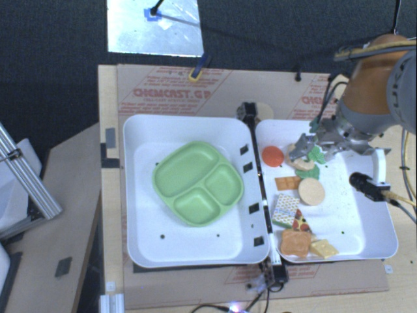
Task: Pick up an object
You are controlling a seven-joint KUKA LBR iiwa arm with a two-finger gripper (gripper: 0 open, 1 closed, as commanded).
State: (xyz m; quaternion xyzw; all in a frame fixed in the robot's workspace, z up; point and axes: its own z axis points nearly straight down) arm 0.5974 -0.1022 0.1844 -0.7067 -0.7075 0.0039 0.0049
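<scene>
My gripper is low over the upper middle of the right bin, at the end of the grey arm with its orange band. It hangs over a green toy piece and a beige piece, which it partly hides. Whether it touches either, I cannot tell. A red round piece lies just to its left. Below the gripper lie an orange cracker and a tan disc.
Near the right bin's front edge sit a patterned square, a pizza slice, an orange chunk and a yellow cracker. The left bin holds a green divided plate. A black cable plug hangs over the right bin's right side.
</scene>
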